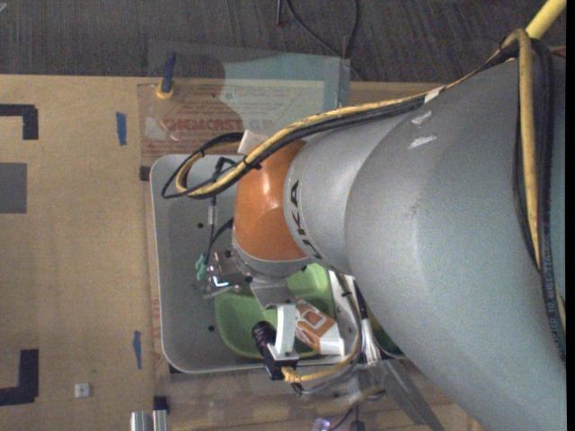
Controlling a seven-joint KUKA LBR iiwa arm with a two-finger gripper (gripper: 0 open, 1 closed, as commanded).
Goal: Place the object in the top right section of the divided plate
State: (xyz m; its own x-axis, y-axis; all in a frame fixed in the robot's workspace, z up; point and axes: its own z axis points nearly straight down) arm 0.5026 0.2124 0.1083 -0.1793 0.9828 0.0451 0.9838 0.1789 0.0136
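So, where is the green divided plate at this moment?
The green divided plate lies in the white bin, toward the bottom edge of the camera view, mostly covered by the arm's orange band and wrist.

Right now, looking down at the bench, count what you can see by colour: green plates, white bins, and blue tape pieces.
Green divided plate: 1
White bin: 1 in sight; the arm covers the rest
Blue tape pieces: 3
Total: 5

Arm (422,205) over plate (235,326) inside bin (175,268).

white bin (180,330), blue tape (121,129), black cable (314,7)
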